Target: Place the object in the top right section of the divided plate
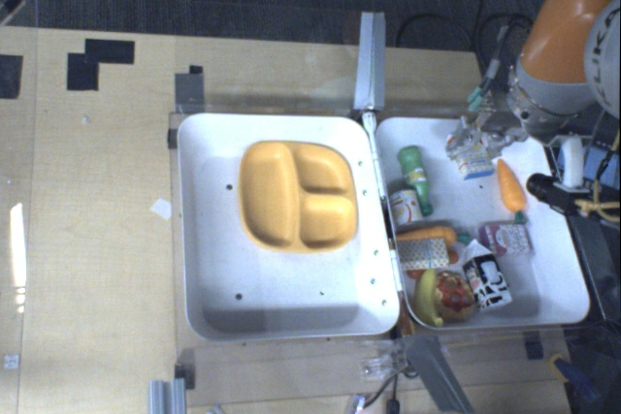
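Yellow divided plate (296, 194) is sitting unfilled while the gripper (475, 148), finger state unclear, is hovering over the right bin (553, 305), needing a grasp.

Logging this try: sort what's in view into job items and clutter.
Job: divided plate in the left bin; its top right section; gripper over the right bin. Which object it will pick cannot be told.

Lying about: green bottle, carrot, banana, small can.
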